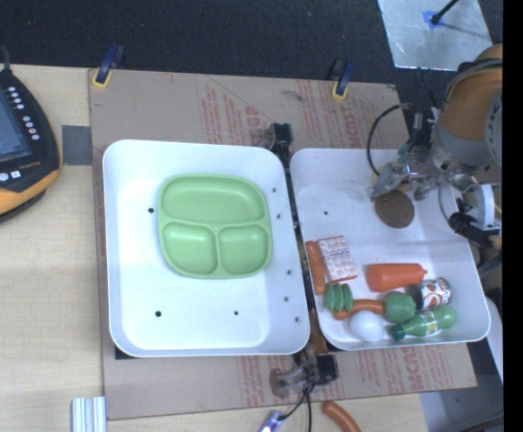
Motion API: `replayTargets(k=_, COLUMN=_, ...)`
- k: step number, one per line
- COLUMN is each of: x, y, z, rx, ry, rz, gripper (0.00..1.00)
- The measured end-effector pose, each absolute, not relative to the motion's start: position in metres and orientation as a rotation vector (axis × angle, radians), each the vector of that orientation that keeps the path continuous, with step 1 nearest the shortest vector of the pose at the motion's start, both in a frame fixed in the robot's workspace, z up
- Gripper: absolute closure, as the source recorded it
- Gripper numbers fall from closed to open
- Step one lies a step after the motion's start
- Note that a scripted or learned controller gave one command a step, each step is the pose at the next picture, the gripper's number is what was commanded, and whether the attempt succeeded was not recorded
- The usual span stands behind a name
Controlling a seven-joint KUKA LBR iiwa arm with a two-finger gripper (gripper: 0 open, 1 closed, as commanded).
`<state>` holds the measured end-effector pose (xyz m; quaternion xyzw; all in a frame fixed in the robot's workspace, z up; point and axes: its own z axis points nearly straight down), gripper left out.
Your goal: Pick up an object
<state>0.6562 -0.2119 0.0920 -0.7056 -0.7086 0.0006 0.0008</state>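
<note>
My gripper sits low at about one o'clock in the right bin, directly over a brown round object; whether I've clamped it I cannot tell. I judge the pick unfinished: nothing looks lifted. The orange carrot and green bottle lie toward five o'clock, untouched.
</note>
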Motion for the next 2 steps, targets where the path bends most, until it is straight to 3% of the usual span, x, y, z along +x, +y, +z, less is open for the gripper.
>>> replayTargets(k=2, x=0.6560, y=-0.2107, z=0.0920, rx=-2.213, ry=-2.224, rz=0.003, gripper=0.00)
